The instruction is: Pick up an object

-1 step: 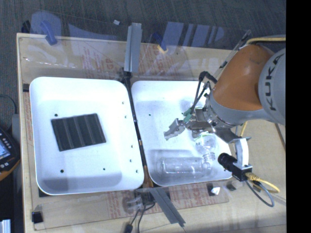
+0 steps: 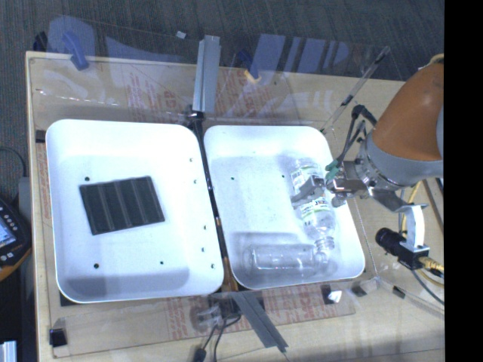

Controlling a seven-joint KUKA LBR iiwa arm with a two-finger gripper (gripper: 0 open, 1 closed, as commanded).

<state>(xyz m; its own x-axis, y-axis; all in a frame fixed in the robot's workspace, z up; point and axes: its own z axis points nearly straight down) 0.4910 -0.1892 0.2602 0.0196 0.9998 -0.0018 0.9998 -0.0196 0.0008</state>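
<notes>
At the bottom of the frame, nearest you, a grey metal bracket point(image 2: 253, 319) angles out below the gap between the two bins. Just above it, in the lower part of the right bin point(image 2: 249, 153), you have a clear plastic bottle lying on its side point(image 2: 283, 257), its length running left to right along the bin's near wall. A second clear bottle with a white label point(image 2: 312, 198) lies in the right half of the same bin, running from the upper middle down towards the lower right, its cap end close to the first bottle's right end.

The gripper point(image 2: 330, 183) sits at the right rim of that bin, right beside the labelled bottle's upper part; you cannot tell from here whether it is clenched, released or grasping anything. The arm's orange band point(image 2: 407, 123) shows at the right edge of the frame.

In the left bin point(image 2: 68, 145) you see a dark ribbed rectangular pad point(image 2: 121, 204), lying flat, slightly turned.
</notes>
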